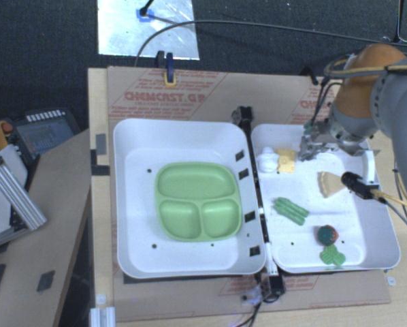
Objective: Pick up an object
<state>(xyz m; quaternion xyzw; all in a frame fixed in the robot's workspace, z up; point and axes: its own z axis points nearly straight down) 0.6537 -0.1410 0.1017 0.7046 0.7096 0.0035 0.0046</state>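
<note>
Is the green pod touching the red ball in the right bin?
Apart. The camera view shows bare white floor of the right bin between the green pod and the red ball.

Grey KUKA arm [398, 104]
Smooth rounded grey casing, broad orange band [361, 80] above the wrist, silvery metal gripper [310, 148].

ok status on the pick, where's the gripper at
Gripper over far end of right bin. No pick visible yet. Yellow block and white piece right beside it. Nothing in the way.
</note>
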